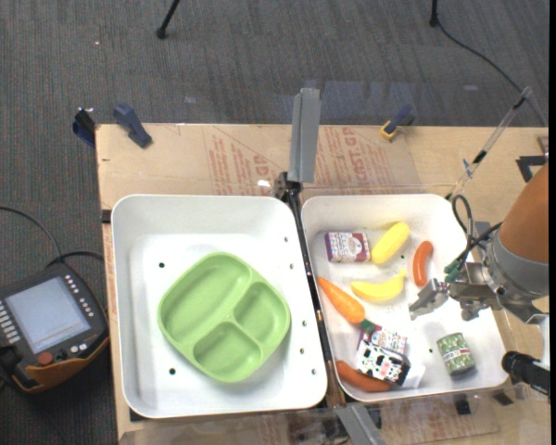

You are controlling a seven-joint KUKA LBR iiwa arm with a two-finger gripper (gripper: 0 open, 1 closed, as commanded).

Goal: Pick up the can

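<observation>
standing upright in the lower right corner of the right shallow white bin [445, 207], the small green can [455, 353] shows a patterned green and white label and a pale top. it sits apart from the other items, with bare white floor around it. the two-finger gripper [442, 297] hangs just above and to the left of it in the frame, on the grey arm [528, 258] with its orange band at the right edge; its fingers stand apart, with nothing between them.

counting the right bin: one can, two yellow banana-shaped toys [390, 242], one near the top and one below it, three orange carrot-like pieces, one slanting at the bin's left [341, 299], one upright by the gripper [422, 261] and one along the bottom edge [357, 376], one small purple and white carton [347, 246], and one black and white printed packet [382, 358].

the left white bin [130, 248] holds one light green plastic plate with three compartments [224, 315]. at the lower left of the frame, one control pendant with a grey screen [42, 321] lies on the carpet.
</observation>
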